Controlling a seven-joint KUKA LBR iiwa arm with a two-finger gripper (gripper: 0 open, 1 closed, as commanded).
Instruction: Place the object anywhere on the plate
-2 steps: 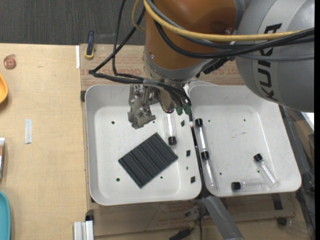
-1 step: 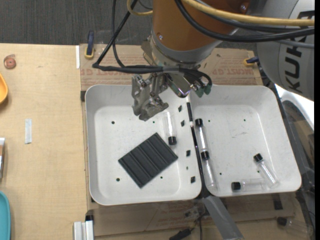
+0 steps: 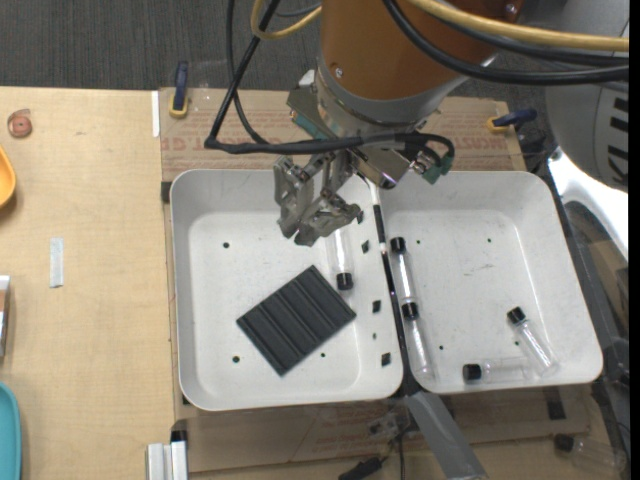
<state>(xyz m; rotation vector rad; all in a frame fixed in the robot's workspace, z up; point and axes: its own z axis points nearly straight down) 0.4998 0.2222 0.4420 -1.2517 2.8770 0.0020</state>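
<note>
Two white bins [image 3: 200, 268] share the bench; gripper [image 3: 315, 213] above the ridged plate [image 3: 296, 319], grasp unreadable.

A broad orange band [image 3: 420, 23] is seen wrapped around the arm above the wrist, its surface smooth and slightly glossy. Below it, a grey metal collar [image 3: 375, 98] is fitted, ringed and cylindrical. Black cables [image 3: 240, 58] are looped loosely along the left side of the arm, and pale yellow hoses [image 3: 500, 28] are draped across the orange section. A small green-edged connector block [image 3: 430, 163] is mounted beside the wrist, with black leads attached. The gripper [image 3: 315, 218] is built of dull grey metal, angular and layered, with bare machined faces. A white-and-grey housing [image 3: 600, 118] is visible at the right.
</note>
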